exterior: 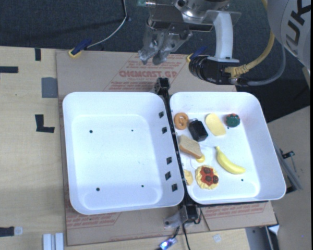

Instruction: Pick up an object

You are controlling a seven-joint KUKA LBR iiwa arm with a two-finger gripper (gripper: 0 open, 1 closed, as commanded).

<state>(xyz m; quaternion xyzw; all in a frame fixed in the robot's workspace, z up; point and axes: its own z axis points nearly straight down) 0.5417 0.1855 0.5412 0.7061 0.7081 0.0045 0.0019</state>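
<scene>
Your pincer (155, 56) hangs high above the far edge of the cardboard sheet (141, 77), beyond both bins, nothing between its fingers. The tips look pressed close together, but it's a tight cluster of metal, so take that as a read, not a certainty.

Everything pickable sits below and to the right of the pincer, in the right-hand shallow white plastic bin (250, 113). Nearest to it: small brown ring-shaped toy doughnut (181, 121), with a black lumpy object (198, 130) touching or just beside it. Further right: pale yellow rounded piece (215, 124), then a dark red-and-green round toy (232, 120). Further from the pincer: tan wedge like a bread slice (190, 147), yellow plastic banana (229, 162), small round pizza-like disc with red toppings (206, 177).

The left-hand white bin (73, 139) lies below and left of the pincer.

Step judged: approach not yet begun, no target committed. Next you need to spread the fingers, shift right over one item and descend. The banana stands apart from its neighbours, so likely the cleanest grab; the doughnut crowds the black lump and the bin wall.
</scene>
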